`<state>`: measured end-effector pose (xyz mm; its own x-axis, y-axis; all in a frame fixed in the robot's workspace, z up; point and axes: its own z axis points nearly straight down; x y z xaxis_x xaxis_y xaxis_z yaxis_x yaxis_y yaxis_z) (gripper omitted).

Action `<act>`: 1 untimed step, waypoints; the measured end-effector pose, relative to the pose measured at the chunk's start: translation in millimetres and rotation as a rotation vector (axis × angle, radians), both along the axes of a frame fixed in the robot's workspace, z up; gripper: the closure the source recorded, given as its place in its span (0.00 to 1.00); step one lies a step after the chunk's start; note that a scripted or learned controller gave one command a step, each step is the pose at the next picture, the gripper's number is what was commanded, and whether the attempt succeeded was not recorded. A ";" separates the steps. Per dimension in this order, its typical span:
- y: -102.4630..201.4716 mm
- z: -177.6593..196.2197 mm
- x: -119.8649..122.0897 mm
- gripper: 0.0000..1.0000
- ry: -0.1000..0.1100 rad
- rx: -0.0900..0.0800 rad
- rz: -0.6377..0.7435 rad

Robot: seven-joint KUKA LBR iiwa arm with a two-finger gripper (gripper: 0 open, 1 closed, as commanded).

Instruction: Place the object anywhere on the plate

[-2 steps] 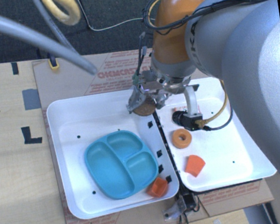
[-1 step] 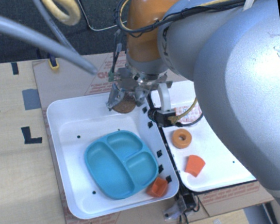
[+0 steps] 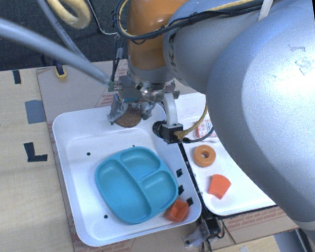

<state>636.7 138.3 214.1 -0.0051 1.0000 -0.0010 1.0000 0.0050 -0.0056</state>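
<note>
From the fixed overhead camera, the gripper (image 3: 124,105) hangs at the far rim of the left bin (image 3: 72,164), low over a flat brown, rounded object (image 3: 126,119) that sits directly beneath it; whether that object is between the fingers cannot be told, nor how far they are parted. Nearer the camera from the gripper lies the glossy blue plate (image 3: 135,182), three-sectioned with rounded corners, with bare white bin floor around most of it. An orange chunk (image 3: 178,210) rests past the plate's near right corner, against the bin's edge. To the gripper's right, the second bin (image 3: 239,201) holds an orange ring (image 3: 204,156) and an orange wedge (image 3: 218,185).
</note>
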 end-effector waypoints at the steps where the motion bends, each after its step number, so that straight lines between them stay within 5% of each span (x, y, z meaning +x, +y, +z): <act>1: -1.9 0.0 0.0 0.00 0.001 -0.002 -0.002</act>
